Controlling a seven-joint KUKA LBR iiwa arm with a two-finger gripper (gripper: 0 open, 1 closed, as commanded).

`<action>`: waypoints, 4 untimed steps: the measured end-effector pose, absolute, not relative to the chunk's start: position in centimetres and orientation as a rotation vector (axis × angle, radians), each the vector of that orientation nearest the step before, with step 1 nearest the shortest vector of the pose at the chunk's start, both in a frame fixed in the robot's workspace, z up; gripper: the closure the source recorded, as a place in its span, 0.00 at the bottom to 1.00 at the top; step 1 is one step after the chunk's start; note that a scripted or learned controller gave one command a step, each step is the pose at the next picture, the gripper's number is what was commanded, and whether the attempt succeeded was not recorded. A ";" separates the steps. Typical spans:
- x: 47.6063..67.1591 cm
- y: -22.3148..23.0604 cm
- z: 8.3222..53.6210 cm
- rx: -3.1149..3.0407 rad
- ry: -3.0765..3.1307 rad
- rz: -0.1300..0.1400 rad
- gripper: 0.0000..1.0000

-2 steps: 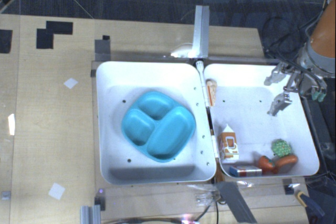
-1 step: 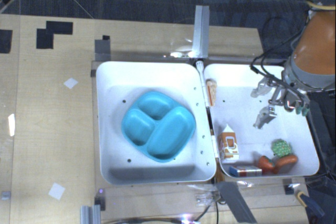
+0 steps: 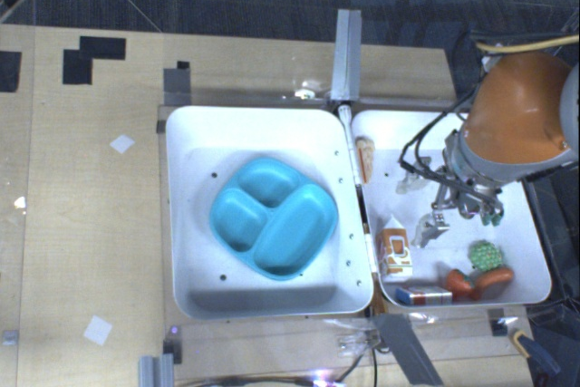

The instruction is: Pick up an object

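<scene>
- Plainly, the gripper (image 3: pixel 441 222) hangs over the right bin (image 3: pixel 541 285), its spread fingers pinching nothing.
- The small carton (image 3: pixel 395 251) lies just beside it; a descent off-centre could knock it away.
- The green ball (image 3: pixel 485 255) and orange-red piece (image 3: pixel 478 280) crowd the corner, risking a double catch.

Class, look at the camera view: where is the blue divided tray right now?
The blue tray lies in the middle of the left bin, across the divider from the right bin where the gripper is.
</scene>
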State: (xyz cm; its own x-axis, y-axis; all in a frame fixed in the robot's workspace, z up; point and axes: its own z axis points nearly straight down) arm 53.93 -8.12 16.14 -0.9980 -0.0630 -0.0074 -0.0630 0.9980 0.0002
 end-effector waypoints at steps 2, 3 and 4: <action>54.2 -8.1 17.4 -0.096 3.124 0.001 0.00; 50.8 -8.9 12.1 0.274 3.101 -0.001 0.00; 51.6 -12.3 21.6 0.196 3.125 -0.001 0.00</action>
